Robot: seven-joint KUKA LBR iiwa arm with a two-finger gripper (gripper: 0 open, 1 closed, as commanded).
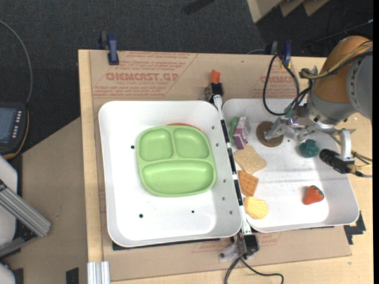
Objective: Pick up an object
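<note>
Currently claw (283, 129) low in right bin (331, 218), by brown disc (270, 134); spread or pressed together, cannot tell. Center over 1 item, descend straight, avoid teal piece (308, 148).

- Robotics lab or test cell, not a home.
- Bench (148, 78) topped with brown protective-paper sheet printed "CHEMCAST GP", held by blue clamps (110, 47) along the upper edge.
- Two shallow white bins (118, 218) side by side mid-frame, bolted with visible black screws.
- Grey industrial arm with orange band (343, 70) at upper right, loose black cables (272, 87) hanging off it.
- Aluminium extrusion frame (23, 209) at lower left, dark carpet floor (53, 10) around.
- Contents are toy props: green divided plate (176, 160), plastic strawberry (312, 194), fake crackers (250, 160).
- Handheld control pendant with screen (12, 129) at left edge.
</note>
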